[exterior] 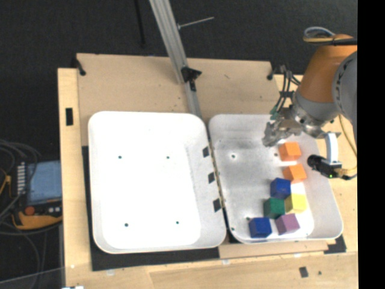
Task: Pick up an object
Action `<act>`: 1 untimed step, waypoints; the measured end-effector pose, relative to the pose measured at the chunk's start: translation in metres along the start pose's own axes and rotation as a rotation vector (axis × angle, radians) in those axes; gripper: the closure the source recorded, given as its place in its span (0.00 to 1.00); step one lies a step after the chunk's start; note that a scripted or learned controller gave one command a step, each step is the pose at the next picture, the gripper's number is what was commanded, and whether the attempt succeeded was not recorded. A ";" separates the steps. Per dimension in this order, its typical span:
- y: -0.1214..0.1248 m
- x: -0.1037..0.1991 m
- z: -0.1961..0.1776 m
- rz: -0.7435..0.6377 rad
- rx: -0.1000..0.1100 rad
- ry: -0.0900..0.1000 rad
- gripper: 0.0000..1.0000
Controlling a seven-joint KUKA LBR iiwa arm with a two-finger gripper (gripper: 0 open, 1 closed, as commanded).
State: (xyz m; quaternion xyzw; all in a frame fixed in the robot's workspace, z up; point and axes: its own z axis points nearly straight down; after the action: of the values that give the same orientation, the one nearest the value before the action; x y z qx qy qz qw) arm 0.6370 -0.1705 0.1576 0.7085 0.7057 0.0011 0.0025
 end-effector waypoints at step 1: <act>-0.005 -0.006 -0.062 0.000 -0.003 -0.001 1.00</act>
State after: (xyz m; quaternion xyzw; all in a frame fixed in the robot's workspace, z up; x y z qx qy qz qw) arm 0.6316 -0.1762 0.2192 0.7084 0.7058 0.0019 0.0036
